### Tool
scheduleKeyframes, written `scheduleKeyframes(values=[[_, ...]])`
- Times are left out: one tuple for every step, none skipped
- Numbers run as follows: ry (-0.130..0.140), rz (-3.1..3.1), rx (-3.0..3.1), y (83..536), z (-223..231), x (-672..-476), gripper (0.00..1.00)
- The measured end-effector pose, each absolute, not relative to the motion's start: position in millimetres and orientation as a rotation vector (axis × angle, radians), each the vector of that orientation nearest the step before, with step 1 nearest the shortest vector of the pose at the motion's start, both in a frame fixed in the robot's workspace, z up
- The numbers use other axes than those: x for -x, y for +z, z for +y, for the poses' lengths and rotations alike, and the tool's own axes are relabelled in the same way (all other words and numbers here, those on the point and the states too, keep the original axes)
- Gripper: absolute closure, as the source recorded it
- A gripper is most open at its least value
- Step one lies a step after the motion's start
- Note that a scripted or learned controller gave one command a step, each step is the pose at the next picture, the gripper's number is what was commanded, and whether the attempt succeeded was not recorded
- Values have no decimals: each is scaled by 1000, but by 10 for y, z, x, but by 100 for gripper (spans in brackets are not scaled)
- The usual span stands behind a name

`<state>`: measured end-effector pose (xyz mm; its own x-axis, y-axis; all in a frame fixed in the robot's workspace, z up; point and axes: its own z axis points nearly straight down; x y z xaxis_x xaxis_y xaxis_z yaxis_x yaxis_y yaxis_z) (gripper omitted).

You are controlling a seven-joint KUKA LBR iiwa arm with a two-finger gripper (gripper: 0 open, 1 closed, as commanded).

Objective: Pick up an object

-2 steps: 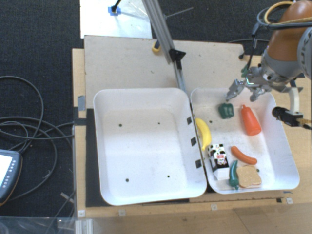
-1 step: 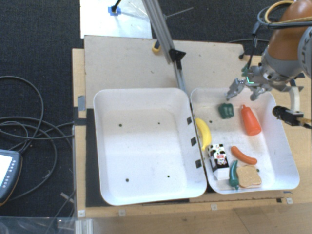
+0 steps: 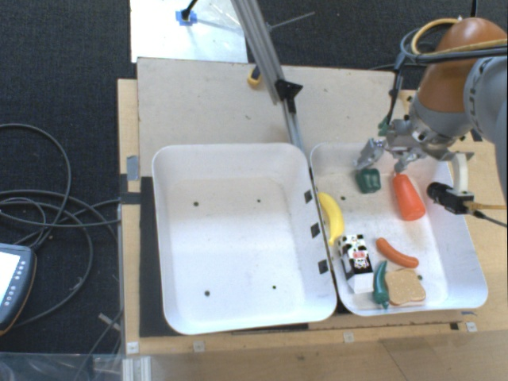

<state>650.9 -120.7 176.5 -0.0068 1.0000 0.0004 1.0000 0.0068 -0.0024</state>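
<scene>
Two shallow white plastic bins, smooth, faintly glossy. Matt pale wooden bench board. Glossy plastic orange carrot and yellow banana. Dull silver metal gripper.

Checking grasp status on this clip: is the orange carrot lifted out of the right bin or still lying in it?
Still in. The carrot lies on the floor of the right bin; the gripper is above and beside it, not around it.

Chunky grey arm with a shiny orange band, yellow and black cables looped on top, metal two-finger gripper.
</scene>
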Motion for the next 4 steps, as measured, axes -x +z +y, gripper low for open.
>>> scheduleKeyframes(values=[[3, -2226, 2212, 1235, -1133, -6507, 0], [2, -2226, 2214, 891, -1127, -6506, 0], [-5, -2232, 2216, 1029, -1131, -6526, 100], [-7, -2232, 2218, 1495, -1061, -6550, 100]])
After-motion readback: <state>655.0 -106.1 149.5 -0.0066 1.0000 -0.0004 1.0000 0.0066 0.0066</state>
